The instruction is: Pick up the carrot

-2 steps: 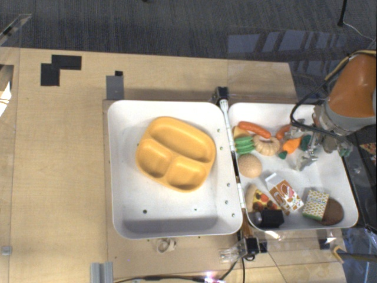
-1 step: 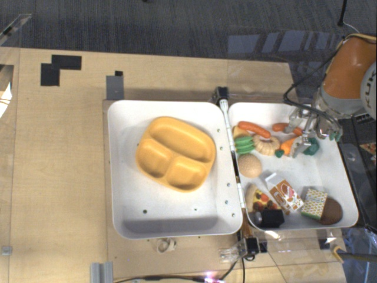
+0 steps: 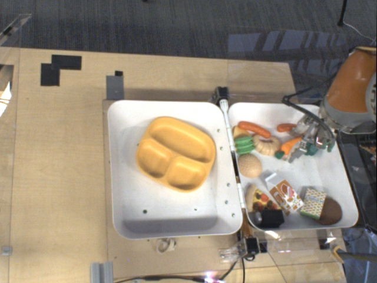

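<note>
I judge this the grasp step: gripper (image 3: 301,148) sits at the carrot (image 3: 290,145) in the right bin (image 3: 341,175). I cannot tell its jaw state. Next: confirm grip, then lift straight up.

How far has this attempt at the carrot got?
Done: the arm has reached into the right bin, and the gripper sits right at the carrot. In hand: closing in on it, though a grasp can't be confirmed from this view. Left: a secure grip and the lift; the carrot lies on the bin floor.

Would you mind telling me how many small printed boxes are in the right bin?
2. One box with a red and white print lies near the bin's front middle; the other box, pale with coloured dots, sits just right of it. More may be hidden.
</note>
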